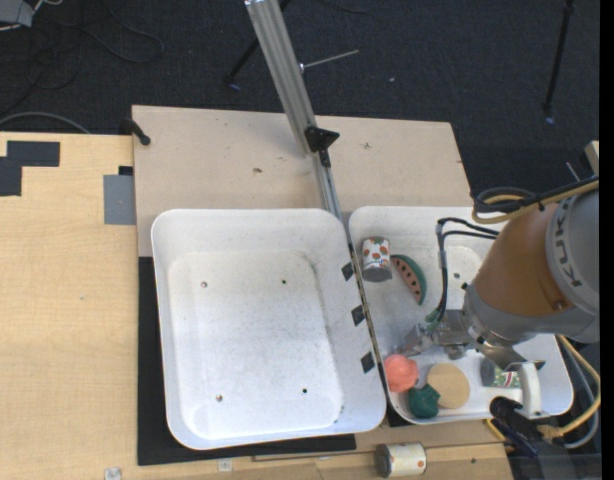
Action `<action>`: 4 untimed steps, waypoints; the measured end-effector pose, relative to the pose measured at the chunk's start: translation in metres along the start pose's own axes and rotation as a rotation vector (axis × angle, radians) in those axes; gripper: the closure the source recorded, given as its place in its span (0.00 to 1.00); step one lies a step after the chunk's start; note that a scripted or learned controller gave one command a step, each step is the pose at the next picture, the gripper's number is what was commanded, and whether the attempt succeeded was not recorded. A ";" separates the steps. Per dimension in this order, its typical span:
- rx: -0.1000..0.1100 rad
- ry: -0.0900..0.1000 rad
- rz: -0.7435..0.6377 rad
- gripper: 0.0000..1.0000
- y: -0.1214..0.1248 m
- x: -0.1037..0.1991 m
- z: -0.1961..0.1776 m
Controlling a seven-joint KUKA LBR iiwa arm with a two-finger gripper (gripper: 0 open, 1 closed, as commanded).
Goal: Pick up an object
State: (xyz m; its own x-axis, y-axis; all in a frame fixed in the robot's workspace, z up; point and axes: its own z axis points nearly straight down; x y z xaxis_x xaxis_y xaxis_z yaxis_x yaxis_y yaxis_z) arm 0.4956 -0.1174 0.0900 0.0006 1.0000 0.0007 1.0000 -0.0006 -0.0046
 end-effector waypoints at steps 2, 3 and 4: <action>-0.002 -0.001 0.004 1.00 -0.003 -0.008 -0.066; -0.002 -0.001 -0.002 1.00 -0.003 -0.012 -0.105; -0.003 -0.001 -0.002 1.00 -0.008 -0.009 -0.148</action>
State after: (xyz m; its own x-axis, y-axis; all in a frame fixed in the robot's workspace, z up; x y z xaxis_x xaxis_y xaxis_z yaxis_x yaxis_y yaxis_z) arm 0.4885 -0.1268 0.2378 -0.0015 1.0000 -0.0001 1.0000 0.0015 -0.0020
